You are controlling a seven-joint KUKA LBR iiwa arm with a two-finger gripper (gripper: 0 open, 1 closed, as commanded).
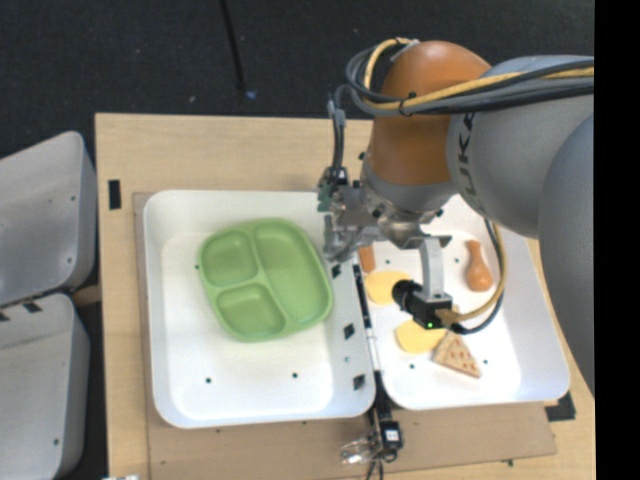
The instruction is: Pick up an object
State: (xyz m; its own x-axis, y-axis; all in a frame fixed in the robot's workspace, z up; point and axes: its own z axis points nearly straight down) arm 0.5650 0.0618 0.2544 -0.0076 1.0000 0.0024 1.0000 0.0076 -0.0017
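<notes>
Wedge (pixel 457 355), perhaps pizza, tan with reddish top, beside yellow disc (pixel 416 338)

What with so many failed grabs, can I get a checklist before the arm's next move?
1. Objects in the right bin: ok; pizza slice, drumstick and a yellow disc lie there.
2. Pizza slice free from above: ok.
3. Orange piece by the divider free: not ok, the arm overhangs it.
4. Anything already held: cannot tell.
5. Green plate flat in the left bin: ok.
</notes>
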